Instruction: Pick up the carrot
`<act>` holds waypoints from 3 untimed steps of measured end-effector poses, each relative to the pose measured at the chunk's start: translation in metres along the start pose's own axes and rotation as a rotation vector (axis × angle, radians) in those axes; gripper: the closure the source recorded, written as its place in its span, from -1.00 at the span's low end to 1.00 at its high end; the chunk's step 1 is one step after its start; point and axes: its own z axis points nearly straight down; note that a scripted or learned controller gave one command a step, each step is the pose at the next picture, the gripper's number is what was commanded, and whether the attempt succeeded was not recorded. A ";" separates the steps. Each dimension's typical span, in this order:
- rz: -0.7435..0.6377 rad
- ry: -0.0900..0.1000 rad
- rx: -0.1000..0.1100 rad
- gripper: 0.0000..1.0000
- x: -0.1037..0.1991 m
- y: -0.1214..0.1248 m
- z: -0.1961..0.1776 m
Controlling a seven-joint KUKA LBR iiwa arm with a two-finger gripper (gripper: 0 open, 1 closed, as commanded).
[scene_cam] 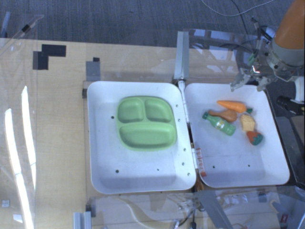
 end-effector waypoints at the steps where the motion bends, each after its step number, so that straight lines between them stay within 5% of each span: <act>1: -0.150 -0.001 -0.005 -1.00 0.017 -0.015 0.154; 2: -0.150 0.000 -0.013 1.00 0.017 -0.012 0.141; 3: -0.034 0.001 -0.003 1.00 0.113 -0.016 0.055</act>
